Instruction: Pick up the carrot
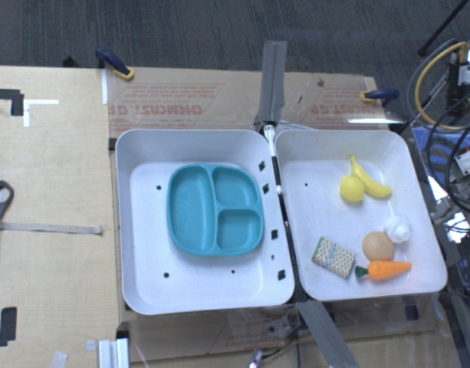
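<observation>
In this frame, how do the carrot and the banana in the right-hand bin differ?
The carrot is orange, the banana yellow. The carrot lies near the bin's front edge, beside a tan ball; the banana lies farther back, touching a lemon. The carrot is straight, the banana curved. Both lie flat in the same white bin.

Bright, even overhead light, picture fairly sharp.
The white bins (204, 148) glare slightly and cast only faint shadows; the floor (181, 14) at the far side is dim and grainy.
</observation>
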Robot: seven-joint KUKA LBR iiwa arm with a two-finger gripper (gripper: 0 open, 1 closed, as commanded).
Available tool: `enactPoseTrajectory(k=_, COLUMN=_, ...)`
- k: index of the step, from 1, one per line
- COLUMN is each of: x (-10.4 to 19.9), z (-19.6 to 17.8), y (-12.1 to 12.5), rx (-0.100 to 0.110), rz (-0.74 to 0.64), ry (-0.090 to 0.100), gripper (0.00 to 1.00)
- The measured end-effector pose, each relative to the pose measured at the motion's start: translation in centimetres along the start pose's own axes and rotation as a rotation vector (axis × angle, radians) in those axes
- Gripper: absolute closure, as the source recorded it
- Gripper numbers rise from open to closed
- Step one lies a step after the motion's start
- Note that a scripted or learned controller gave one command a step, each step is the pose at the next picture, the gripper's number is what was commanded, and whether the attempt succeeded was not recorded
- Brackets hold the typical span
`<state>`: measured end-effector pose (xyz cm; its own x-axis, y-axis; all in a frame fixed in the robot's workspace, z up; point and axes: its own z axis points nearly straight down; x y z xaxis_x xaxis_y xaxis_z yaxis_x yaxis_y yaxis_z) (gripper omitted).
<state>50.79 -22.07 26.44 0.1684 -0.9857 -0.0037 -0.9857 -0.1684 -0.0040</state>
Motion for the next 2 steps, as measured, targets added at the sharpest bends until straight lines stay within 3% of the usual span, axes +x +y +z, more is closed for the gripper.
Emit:
enactPoseTrajectory(k=1, x=-1.9, z=0.8, y=0.6, rx=-0.001, rz=-0.135, ry=0.0, gripper=1.0)
enactPoseTrajectory(k=2, x=-2.2, z=3.6, y=-3.8, rx=-0.002, rz=-0.433, ry=-0.002, gripper=1.0)
